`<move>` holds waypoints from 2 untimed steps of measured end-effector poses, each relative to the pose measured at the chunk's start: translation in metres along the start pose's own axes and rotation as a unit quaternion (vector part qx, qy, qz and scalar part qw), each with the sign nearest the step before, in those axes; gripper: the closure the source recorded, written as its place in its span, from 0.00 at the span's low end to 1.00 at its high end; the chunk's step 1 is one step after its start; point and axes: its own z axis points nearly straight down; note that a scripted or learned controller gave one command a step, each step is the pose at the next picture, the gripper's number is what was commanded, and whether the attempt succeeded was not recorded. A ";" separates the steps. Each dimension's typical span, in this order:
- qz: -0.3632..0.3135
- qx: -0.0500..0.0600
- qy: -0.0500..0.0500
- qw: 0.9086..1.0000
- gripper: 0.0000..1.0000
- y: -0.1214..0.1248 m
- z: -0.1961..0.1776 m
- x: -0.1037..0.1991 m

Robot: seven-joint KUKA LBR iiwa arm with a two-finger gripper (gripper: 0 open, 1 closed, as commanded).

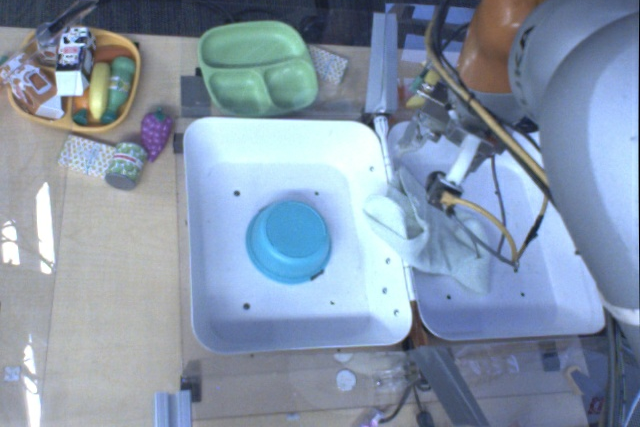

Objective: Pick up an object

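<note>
1. The arm (570,65) reaches over the right bin (540,315), its wrist low above that bin's left half.
2. The gripper (420,130) sits near the far-left corner of the right bin, close to the wall shared by the two bins. Cables and the wrist hide its tip, so I cannot tell whether it is released, clenched, or grasping anything.
3. A pale cloth (435,240) lies crumpled in the right bin along its left wall, with one fold draped over the wall into the left bin (220,315). It is just below the gripper and is the likeliest target.
4. A blue bowl (290,240) rests near the middle of the left bin, well apart from the gripper.
5. On the bench beyond the left bin's far edge stands a green tray (255,65); at the bench's far-left corner is a yellow bowl (75,80) of toy food.
6. Progress, as I judge it: nothing is seen lifted. The cloth lies on the bin floor and the bowl is untouched, so the pick is not done.
7. What is left: secure a grip on one thing, likely the cloth, and raise it clear of the bin.
</note>
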 end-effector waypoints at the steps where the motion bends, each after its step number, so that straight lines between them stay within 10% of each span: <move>1: 0.092 0.001 0.000 0.996 0.00 -0.020 0.000 -0.057; 2: -0.090 0.001 0.000 0.996 0.00 -0.044 0.000 -0.005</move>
